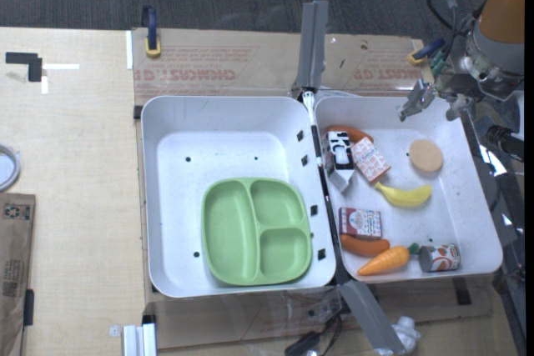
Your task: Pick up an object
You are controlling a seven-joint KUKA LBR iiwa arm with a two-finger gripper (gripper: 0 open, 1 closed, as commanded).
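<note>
Arm reaches in upper right — claw (415, 106) over right bin (476, 179), grip state unclear.

Red lettering runs along the cardboard sheet (209, 62) behind my two bins, but it sits upside down and I cannot make out the words. The small red-and-white carton (360, 222) and the brown paper bag (15, 263) carry print too small for me to read.
</note>
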